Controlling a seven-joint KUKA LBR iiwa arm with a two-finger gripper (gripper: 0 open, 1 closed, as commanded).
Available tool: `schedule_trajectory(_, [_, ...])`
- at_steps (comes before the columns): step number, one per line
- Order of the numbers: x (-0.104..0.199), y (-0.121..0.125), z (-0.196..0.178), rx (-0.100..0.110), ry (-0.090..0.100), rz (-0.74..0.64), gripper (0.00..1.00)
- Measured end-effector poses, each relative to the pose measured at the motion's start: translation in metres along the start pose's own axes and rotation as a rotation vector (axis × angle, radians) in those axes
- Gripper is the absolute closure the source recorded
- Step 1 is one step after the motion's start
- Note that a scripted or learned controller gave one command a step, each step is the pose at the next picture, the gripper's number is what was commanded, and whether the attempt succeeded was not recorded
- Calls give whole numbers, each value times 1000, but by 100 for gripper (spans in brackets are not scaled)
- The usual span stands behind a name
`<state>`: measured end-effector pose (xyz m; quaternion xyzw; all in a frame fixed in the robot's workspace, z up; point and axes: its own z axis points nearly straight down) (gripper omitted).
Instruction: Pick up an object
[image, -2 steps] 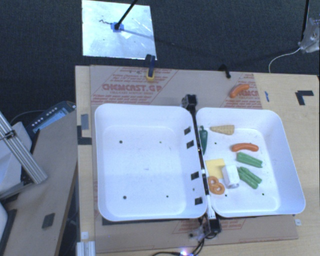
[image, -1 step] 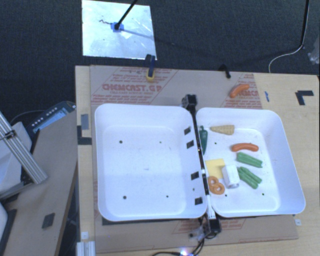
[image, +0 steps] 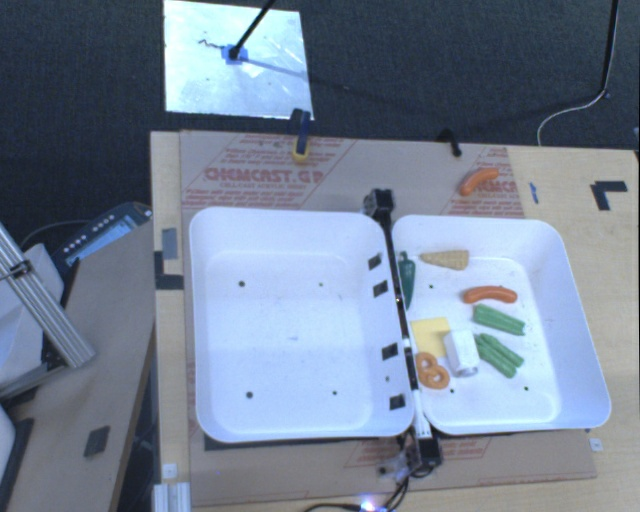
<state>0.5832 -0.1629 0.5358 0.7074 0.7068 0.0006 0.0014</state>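
Light wooden bench (image: 560, 180) carries a printed brown cardboard sheet (image: 260, 172) as a pad under the two bins; the sheet likely protects the top and keeps the bins seated.

Left shallow white plastic bin (image: 290, 320) sits beside the right shallow white plastic bin (image: 560, 400), walls touching along the middle; a row of small black clips (image: 389, 352) along that seam seems to lock them together so neither shifts during picks.

All candidate things lie in the right bin, clustered centre to left, so any pick starts there; largest first: two ribbed green bean-like pieces (image: 498, 355) (image: 498, 320) lie side by side, slanted; flat yellow square slice (image: 431, 333) lies under the edge of a small white cylinder (image: 461, 352); orange sausage-shaped piece (image: 490, 295) lies just above the upper green piece; pale tan wedge (image: 445, 260) sits near the top wall; dark green pepper-like piece (image: 406, 272) hugs the left wall, awkward for fingers; orange pretzel-shaped ring (image: 433, 373) touches the yellow slice.

A second orange sausage piece (image: 479, 180) rests on the cardboard outside the bins, probably a stray.

Tool state: cannot tell; nothing is lifted, pick not yet started.
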Motion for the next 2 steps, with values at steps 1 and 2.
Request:
schedule_trajectory(1, [-8, -26, 0, 0, 0, -1, 100])
schedule_trajectory(2, [-30, -63, 0, 0, 0, 1, 100])
